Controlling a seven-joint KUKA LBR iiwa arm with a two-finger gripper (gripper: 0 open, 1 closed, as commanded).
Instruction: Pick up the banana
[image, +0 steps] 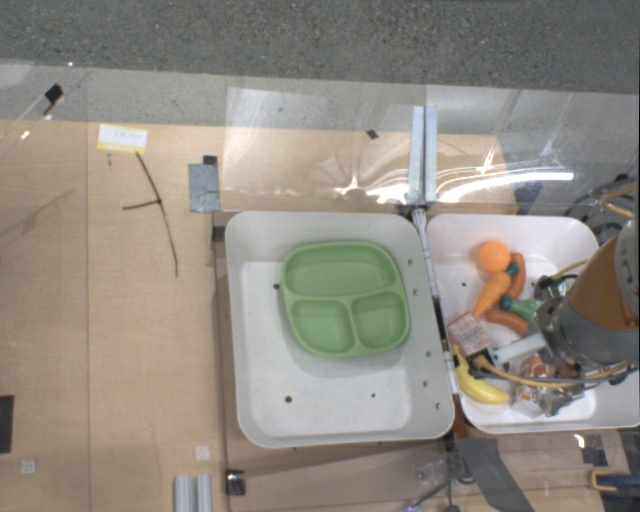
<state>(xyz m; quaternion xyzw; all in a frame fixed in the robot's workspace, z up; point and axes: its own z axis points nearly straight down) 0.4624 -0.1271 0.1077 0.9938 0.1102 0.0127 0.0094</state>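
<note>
Two shallow white bins sit side by side on a pale wooden bench, seen from above at a slant. The left white bin (250, 400) holds a green plastic plate with three compartments (346, 299), lying flat near its middle. The right white bin (580, 235) holds a cluster of toy foods. The small yellow banana (479, 385) lies at that bin's lower left, close to the divider between the bins. Its long axis runs diagonally, from an upper-left tip near the bin wall down to a lower-right end, curving gently. Above it lie a round orange fruit (492, 255) and an orange carrot with a green top (492, 293). The grey arm with its orange band (605, 300) reaches in from the right, its wrist low over the bin just right of the banana. The gripper's state cannot be told here.
</note>
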